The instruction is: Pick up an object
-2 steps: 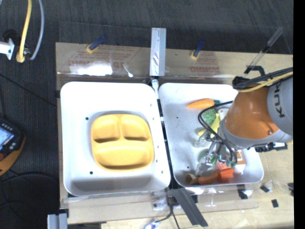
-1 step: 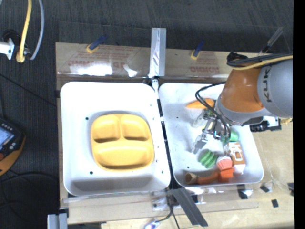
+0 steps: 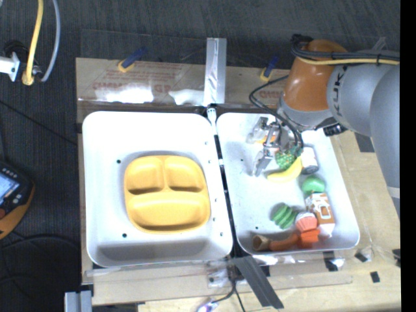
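**Tool low in the right bin beside the banana**

Tool (image 3: pixel 263 156) hung low in the right bin (image 3: pixel 242 194), its metal fingers (image 3: pixel 260 164) spread apart with nothing between them. Just beside it, toward the bin's right wall, lay a yellow banana (image 3: pixel 288 169) touching a green-and-red object (image 3: pixel 286 155). Farther down lay a green round object (image 3: pixel 313 184), a ridged green object (image 3: pixel 283 215) and an orange-and-white carton (image 3: pixel 320 212). The left bin (image 3: pixel 97 174) held a yellow divided tray (image 3: pixel 167 193).

bins (image 3: pixel 104 132): white
tray (image 3: pixel 167 194): yellow
arm (image 3: pixel 364 96): grey, orange band
banana (image 3: pixel 288 169): yellow
round toy (image 3: pixel 312 185): green
carton (image 3: pixel 321 211): orange and white
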Tool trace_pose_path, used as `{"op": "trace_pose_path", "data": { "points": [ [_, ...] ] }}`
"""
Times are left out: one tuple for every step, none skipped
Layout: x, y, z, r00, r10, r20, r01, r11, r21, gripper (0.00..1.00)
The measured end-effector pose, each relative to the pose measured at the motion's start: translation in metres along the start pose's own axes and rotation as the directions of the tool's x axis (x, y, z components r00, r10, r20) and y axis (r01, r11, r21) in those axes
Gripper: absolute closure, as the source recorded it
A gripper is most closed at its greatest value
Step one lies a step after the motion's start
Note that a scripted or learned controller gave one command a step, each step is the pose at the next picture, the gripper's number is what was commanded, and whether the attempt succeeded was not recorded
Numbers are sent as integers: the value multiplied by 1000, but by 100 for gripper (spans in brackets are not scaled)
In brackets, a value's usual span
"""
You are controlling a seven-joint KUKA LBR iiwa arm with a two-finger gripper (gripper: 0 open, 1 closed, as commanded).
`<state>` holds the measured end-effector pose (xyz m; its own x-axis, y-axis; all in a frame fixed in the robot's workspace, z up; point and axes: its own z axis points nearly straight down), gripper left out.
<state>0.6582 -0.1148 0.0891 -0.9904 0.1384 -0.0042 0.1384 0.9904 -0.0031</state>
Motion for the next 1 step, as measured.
{"op": "trace_pose_path", "data": {
  "points": [
    [52,-39,-1,996,-91,8,91,996,0,0]
  ]
}}
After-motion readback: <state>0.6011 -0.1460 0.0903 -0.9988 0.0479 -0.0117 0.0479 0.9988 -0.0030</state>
